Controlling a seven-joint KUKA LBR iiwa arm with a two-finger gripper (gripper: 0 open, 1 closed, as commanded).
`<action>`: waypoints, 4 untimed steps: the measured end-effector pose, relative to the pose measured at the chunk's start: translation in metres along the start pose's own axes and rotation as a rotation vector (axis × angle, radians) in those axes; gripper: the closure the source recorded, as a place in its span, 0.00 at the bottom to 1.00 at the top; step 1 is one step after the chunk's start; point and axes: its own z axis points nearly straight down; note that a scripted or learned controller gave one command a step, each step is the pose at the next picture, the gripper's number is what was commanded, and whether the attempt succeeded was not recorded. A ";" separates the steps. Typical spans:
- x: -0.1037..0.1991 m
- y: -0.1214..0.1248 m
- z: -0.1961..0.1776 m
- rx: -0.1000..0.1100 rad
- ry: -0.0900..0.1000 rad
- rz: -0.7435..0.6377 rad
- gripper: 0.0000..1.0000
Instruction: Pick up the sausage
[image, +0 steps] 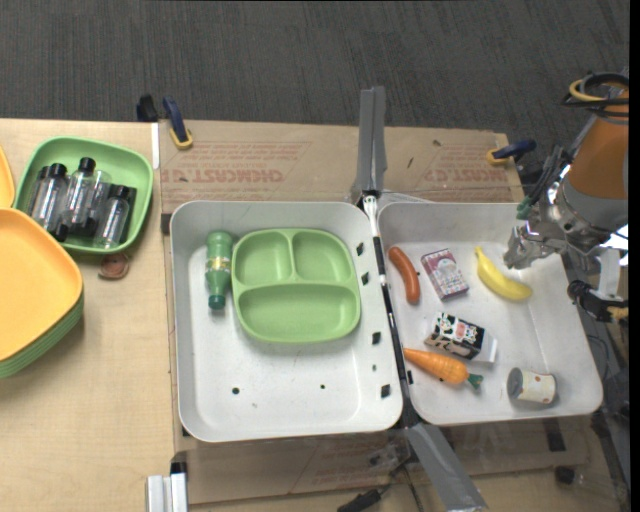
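The sausage (405, 273) is a reddish-orange link lying lengthwise near the left wall of the right bin (560, 330), beside the divider. My gripper (521, 250) hangs at the right bin's far right side, just above the upper end of a yellow banana (500, 276). It is well to the right of the sausage, with a pink packet (445, 273) lying between them. Nothing shows between its fingers.
The right bin also holds a black-and-white carton (460, 336), a carrot (438, 366) and a small tan cup (533, 387). The left bin (200, 390) holds a green divided plate (296, 283) and a green bottle (218, 268). A green tray of bottles (85, 193) and orange plates (35, 300) sit on the bench at left.
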 end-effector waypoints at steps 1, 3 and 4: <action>-0.001 0.000 -0.009 0.000 -0.001 0.003 1.00; -0.003 0.000 -0.027 -0.002 -0.002 0.007 1.00; -0.005 0.000 -0.036 -0.002 -0.003 0.009 1.00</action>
